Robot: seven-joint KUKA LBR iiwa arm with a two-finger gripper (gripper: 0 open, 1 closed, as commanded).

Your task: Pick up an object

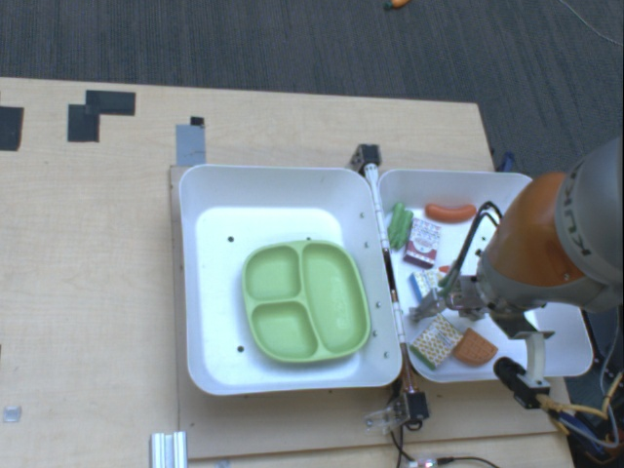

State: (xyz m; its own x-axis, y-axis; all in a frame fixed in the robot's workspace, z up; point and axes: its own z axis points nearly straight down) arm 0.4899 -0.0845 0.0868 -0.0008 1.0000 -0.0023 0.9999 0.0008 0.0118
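Hovering low in the right bin (575, 359), the gripper (429, 308), fingers apart, risked missing or pushing the crowded packet (437, 339).

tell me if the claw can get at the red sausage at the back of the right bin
Probably yes. The red sausage lies bare at the far end of the right bin with nothing on top of it, and the claw already hangs over that bin, nearer its front.

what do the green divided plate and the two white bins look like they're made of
The green divided plate looks like moulded plastic, matte to satin: uniform colour, rounded compartment walls, soft sheen. The white bins look like thin formed plastic too, smooth with rounded corners, though that is a guess.
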